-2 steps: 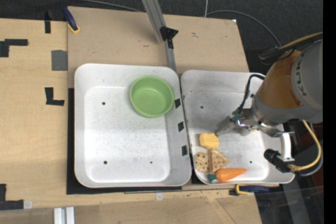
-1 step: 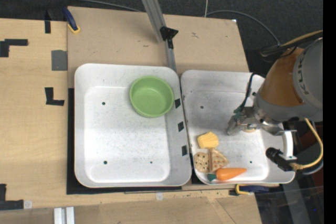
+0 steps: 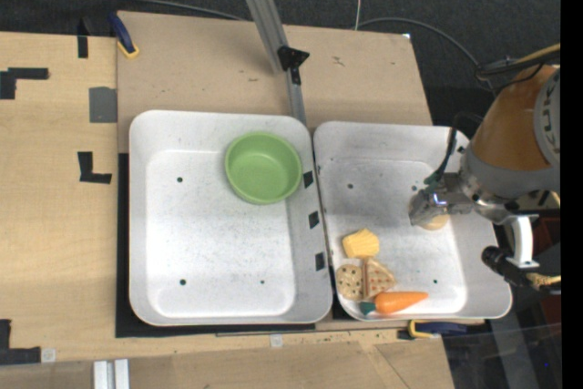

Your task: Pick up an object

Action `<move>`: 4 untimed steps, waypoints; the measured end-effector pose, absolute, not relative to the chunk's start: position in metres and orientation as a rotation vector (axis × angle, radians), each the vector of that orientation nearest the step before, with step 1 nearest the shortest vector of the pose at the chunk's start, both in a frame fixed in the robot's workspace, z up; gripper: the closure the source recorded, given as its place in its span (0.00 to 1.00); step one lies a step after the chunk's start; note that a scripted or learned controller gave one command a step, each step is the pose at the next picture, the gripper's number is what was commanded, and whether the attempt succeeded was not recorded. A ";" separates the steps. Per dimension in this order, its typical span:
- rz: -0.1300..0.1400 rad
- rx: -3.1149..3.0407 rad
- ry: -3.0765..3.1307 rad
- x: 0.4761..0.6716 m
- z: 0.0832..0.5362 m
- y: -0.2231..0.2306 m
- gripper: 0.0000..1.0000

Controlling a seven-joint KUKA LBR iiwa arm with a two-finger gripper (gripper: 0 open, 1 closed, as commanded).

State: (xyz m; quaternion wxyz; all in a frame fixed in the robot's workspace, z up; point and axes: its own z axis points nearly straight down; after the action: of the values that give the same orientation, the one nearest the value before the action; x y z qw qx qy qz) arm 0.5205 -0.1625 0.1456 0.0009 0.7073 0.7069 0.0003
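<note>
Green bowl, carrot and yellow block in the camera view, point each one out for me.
Green bowl (image 3: 263, 167): camera view, on the bowl's inner floor.
Carrot (image 3: 401, 301): camera view, on the middle of its orange body.
Yellow block (image 3: 362, 244): camera view, on its top face.

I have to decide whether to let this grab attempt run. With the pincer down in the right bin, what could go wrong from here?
1. The pincer sits apart from the food cluster, the yellow piece, crackers and carrot, so it may close on nothing.
2. Those items touch each other near the right bin's front wall; a grab there could drag or scatter neighbours.
</note>
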 end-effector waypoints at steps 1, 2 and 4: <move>0.003 2.217 2.220 0.518 0.208 -0.163 1.00; 0.002 2.218 2.221 0.519 0.245 -0.162 1.00; 0.001 2.214 2.232 0.507 0.245 -0.048 1.00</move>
State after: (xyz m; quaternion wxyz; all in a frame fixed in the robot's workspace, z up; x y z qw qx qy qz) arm 0.5067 -0.0478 0.2452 -0.0013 0.7043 0.7099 0.0003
